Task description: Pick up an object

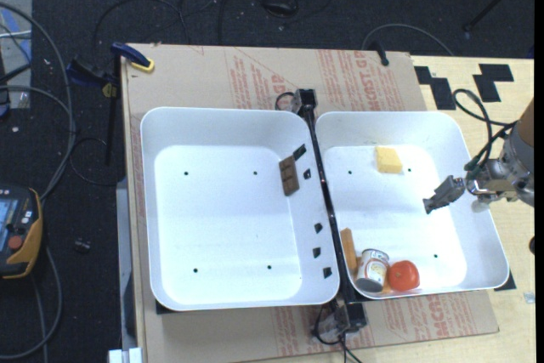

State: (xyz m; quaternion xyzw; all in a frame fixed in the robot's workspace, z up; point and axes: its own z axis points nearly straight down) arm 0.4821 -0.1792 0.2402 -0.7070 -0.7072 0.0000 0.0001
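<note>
I am hanging over the right bin [484,268], and starting at the edge nearest the camera, three things are crowding its front left corner: a red tomato-like ball [405,275], a small can [371,267] lying on its side just beside it, and an orange stick [348,247] leaning along the wall by the divider. Further back and well apart from that cluster, a yellow block [389,159] is sitting alone on the open floor of the same bin. My gripper [444,195] is hovering between those two groups, toward the bin's right wall, with one dark finger [442,198] pointing left; I am seeing nothing between my fingers, and from this slant I cannot tell whether they are spread or pinched together. I am judging that I am in the approach step, with no object chosen by contact yet. For the next move, I am thinking the yellow block is the easier pick: it has free space on all sides, so I would need to carry myself back and left until I am standing above it, then descend squarely. The front cluster is asking for more care, since the ball could roll and the wall is crowding the can. Across the divider, the left bin [170,208] is holding a small brown piece [290,176] near its right wall.
</note>
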